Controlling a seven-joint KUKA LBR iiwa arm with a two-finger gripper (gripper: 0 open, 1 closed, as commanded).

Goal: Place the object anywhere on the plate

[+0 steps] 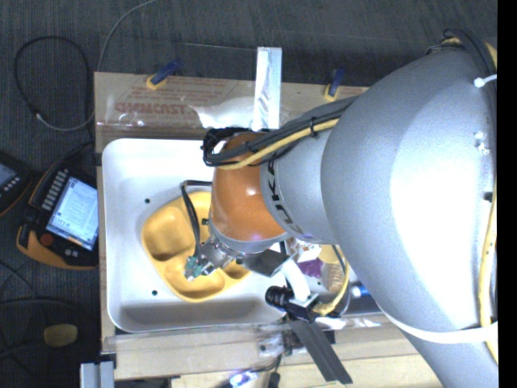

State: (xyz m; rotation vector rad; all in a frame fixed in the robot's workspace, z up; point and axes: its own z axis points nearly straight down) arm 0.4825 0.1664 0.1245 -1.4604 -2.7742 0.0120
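A yellow plate (pixel 168 239) with moulded compartments lies in the left white bin (pixel 129 176). My gripper (pixel 196 267) hangs low over the plate's right part, below the orange wrist band (pixel 242 200). A small greenish bit (pixel 192 272) shows at the gripper's tip, just above the plate; I cannot make out what it is or whether it is held. The arm's big grey body (pixel 404 184) hides the right bin almost entirely.
Under the arm at the right I see a purple and white object (pixel 311 259) and a yellowish rim (pixel 345 285). A black cable (pixel 191 208) loops over the plate. A teach pendant (pixel 60 217) lies on the floor to the left.
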